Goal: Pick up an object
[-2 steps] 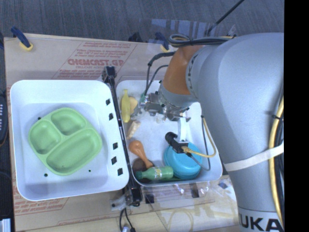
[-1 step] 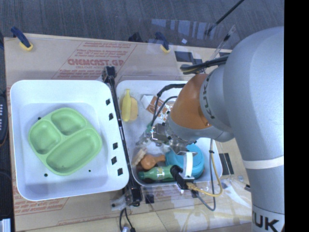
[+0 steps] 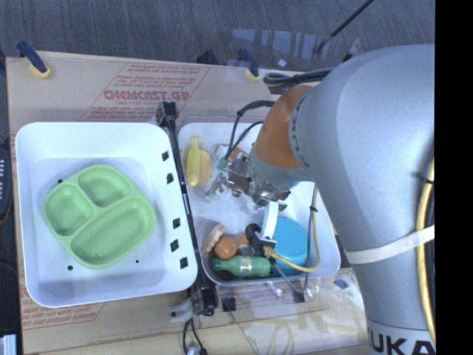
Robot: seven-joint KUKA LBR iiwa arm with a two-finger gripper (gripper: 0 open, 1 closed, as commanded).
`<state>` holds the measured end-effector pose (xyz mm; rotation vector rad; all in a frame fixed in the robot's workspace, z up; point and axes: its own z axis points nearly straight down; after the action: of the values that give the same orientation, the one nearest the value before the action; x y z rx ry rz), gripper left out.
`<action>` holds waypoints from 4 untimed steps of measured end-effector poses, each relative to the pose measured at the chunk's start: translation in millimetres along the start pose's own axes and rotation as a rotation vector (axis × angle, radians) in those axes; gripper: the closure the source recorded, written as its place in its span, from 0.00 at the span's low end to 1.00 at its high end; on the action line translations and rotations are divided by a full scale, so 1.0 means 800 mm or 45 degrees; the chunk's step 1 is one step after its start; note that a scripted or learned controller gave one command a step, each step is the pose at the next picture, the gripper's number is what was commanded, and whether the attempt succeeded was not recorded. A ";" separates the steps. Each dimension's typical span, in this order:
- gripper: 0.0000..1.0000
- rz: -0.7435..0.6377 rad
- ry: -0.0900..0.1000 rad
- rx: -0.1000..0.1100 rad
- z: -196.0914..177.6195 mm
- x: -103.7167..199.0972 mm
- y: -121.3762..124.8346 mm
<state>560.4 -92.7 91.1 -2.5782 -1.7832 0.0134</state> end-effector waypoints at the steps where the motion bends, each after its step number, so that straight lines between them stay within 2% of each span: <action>1: 0.00 0.335 0.002 -0.002 -0.001 -0.042 0.063; 2: 0.00 0.619 0.028 -0.017 -0.005 -0.051 -0.069; 3: 0.00 0.643 0.009 0.003 0.000 -0.008 -0.005; 4: 0.00 0.633 0.021 0.011 -0.025 -0.057 -0.085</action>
<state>480.6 -111.3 112.0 -2.9245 -1.0892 0.0021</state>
